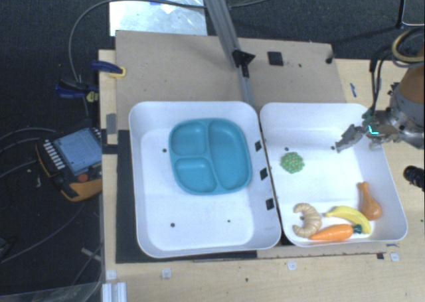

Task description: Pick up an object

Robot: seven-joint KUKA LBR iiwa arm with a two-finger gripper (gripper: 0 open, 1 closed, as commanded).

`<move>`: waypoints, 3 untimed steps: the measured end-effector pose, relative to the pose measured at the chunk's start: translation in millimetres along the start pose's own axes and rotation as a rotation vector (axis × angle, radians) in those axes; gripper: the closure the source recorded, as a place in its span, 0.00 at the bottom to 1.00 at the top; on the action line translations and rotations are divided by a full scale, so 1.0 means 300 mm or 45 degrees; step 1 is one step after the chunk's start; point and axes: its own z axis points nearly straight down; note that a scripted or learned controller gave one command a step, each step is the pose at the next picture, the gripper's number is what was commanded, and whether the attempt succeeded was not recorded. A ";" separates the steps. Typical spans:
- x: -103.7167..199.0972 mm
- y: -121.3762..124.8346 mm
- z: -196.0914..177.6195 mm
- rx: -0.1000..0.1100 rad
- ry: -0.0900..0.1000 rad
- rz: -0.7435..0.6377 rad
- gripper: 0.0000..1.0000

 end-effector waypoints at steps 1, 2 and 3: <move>0.000 0.001 -0.001 -0.002 -0.001 0.000 0.00; -0.015 -0.017 0.197 0.003 0.000 0.004 0.00; -0.008 -0.029 0.401 0.002 0.000 0.004 0.00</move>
